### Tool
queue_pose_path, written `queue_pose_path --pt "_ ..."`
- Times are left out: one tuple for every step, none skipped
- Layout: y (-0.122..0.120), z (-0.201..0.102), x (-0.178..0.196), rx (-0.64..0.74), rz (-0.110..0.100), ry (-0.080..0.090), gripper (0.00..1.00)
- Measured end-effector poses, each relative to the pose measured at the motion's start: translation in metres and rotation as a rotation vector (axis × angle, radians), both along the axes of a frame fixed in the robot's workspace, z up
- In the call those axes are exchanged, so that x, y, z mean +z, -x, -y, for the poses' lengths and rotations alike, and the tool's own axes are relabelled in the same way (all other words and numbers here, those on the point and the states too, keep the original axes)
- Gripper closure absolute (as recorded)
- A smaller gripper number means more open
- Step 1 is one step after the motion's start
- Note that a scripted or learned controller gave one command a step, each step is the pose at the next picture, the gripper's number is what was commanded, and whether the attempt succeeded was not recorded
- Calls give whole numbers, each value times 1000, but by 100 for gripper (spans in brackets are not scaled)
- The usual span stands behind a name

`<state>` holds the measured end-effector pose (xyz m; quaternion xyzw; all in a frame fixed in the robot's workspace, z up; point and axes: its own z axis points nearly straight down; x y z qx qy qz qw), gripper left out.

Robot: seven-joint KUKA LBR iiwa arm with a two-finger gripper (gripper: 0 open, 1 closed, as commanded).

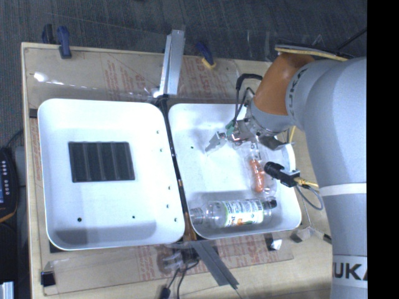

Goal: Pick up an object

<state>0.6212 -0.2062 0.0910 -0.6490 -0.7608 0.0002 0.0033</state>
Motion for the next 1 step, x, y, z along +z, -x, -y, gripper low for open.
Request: queue_pose_path --pt "10 1 1 31 0 1 0"
